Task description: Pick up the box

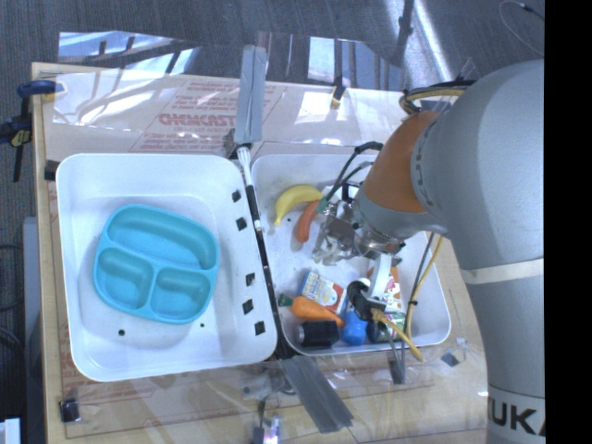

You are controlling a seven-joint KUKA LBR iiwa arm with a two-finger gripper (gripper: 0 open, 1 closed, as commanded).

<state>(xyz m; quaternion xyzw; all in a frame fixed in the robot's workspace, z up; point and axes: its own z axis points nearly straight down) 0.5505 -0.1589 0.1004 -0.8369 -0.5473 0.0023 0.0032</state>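
The hand [344,239] hangs low inside the right bin [435,326], its metal parts blurred against the white floor, so I cannot tell how far it is open or whether it has hold of anything. At its 10 o'clock lies one yellow banana [294,199], and touching its 9 o'clock side one orange carrot-like piece [304,222]. At 6 o'clock, just beside it, sits the box [320,289], a small carton with a white and orange face. Further toward 5 o'clock a heap gathers in the bin's near corner: one orange piece, one black item, one blue item and a printed packet, overlapping and hard to separate. The arm hides the bin's right side. At 9 o'clock, well apart, the left bin [79,178] holds one blue divided tray [155,263] with three compartments. Both bins rest on the counter [139,109].
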